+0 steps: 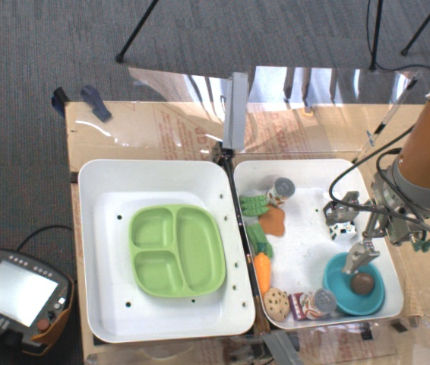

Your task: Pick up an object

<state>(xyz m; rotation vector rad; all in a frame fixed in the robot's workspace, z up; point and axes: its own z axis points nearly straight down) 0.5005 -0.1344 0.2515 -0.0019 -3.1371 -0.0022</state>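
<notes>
End effector (358,243) above teal bowl (346,295), brown ball (362,283) inside

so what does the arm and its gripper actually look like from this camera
The arm has a broad orange band over a grey collar at the wrist. A black cable loops out from it on the side away from the frame edge. Below sits the gripper, bare grey metal with blocky brackets and slim silver fingers, plus a small green part near its outer edge.
</notes>
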